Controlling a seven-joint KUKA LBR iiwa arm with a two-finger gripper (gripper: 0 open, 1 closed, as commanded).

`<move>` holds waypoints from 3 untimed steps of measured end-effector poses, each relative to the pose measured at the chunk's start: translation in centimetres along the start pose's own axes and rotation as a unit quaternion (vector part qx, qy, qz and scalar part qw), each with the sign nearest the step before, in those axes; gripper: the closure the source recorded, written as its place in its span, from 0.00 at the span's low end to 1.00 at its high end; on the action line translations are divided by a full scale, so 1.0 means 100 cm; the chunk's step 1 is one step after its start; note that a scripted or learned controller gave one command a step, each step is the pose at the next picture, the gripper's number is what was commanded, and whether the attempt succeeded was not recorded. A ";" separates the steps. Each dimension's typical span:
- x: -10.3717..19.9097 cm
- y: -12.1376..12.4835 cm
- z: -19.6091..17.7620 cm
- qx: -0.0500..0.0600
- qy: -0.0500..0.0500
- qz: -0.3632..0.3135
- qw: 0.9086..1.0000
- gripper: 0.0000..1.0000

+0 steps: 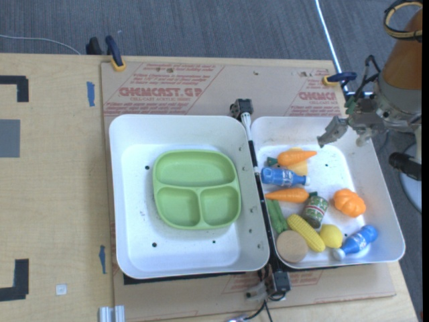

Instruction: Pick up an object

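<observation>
The right white bin (pixel 375 173) holds several toy foods: an orange carrot (pixel 297 157) at the back, a blue bottle (pixel 281 176), a second carrot (pixel 288 195), a small can (pixel 315 210), an orange fruit (pixel 350 203), a corn cob (pixel 305 232), a lemon (pixel 330 235), another blue bottle (pixel 356 241), a green vegetable (pixel 276 215) and a tan disc (pixel 291 245). My gripper (pixel 347 136) hangs over the bin's back right corner, above and to the right of the back carrot. Its fingers are spread open and hold nothing.
The left white bin (pixel 127 180) holds a green three-part plate (pixel 196 188). A black clamp (pixel 241 107) sits at the back between the bins. Blue and yellow clips (pixel 115 52) stand at the board's back corners. A white cable (pixel 325 25) runs diagonally behind.
</observation>
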State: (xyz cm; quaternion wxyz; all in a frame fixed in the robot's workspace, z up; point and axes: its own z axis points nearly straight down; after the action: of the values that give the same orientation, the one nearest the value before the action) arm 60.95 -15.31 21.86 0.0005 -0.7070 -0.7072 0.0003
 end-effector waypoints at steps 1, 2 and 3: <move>0.027 0.022 0.114 -0.008 0.000 -0.001 1.000 0.00; 0.048 0.021 0.118 -0.013 -0.002 0.001 1.000 0.00; 0.052 0.023 0.107 -0.014 0.001 0.000 1.000 1.00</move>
State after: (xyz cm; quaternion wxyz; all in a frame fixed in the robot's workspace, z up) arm 63.19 -10.07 11.16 -0.0089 -0.7066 -0.7075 -0.0105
